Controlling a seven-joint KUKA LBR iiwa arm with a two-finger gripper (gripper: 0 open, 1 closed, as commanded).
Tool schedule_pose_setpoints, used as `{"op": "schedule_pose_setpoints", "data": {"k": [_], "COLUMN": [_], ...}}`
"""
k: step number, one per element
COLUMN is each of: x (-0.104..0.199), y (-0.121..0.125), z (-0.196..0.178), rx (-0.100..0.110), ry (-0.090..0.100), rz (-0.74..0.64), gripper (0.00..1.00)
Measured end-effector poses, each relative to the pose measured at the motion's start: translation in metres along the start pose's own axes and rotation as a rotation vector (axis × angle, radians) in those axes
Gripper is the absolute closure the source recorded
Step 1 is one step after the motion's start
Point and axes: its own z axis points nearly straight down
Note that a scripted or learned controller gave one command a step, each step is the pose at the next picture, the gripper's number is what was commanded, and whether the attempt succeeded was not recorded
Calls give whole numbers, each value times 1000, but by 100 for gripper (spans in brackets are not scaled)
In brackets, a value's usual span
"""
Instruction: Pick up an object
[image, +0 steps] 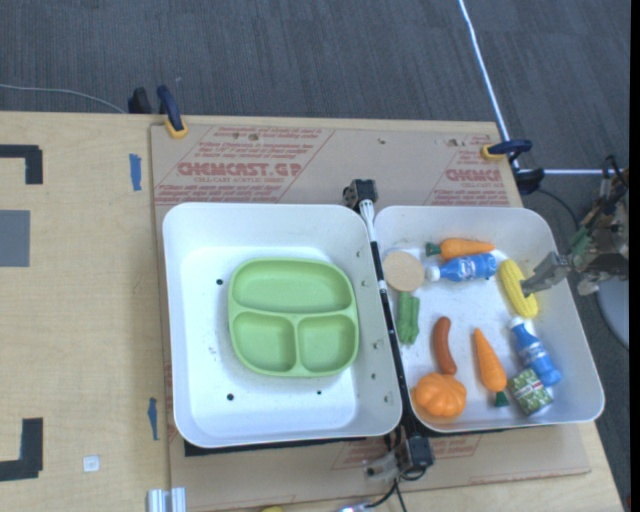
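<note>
The claw (545, 272) hovers by the corn (516, 288) in the right bin (578, 330); a green plate (293, 317) sits in the left bin (190, 300).

Bright, even overhead light; soft shadows inside white bins (190, 330); slight softness, mild glare

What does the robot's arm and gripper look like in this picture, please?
At the right edge of the camera view, the gripper is a dark grey metal part with a narrow tip, beside the right bin. Behind it sits a cluttered dark assembly with thin cables and small tan details. It is too blurred to describe further.
</note>
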Motion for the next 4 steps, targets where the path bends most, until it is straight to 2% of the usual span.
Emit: {"op": "schedule_pose_setpoints", "data": {"k": [1,2,3,4], "x": [-17,-21,25,88], "y": [14,14,-46,-46], "z": [126,115,145,145], "rx": [7,2,-10,-10], "ry": [18,7,-2,-2], "rz": [-7,-4,1,0], "gripper": [0,100,100,100]}}
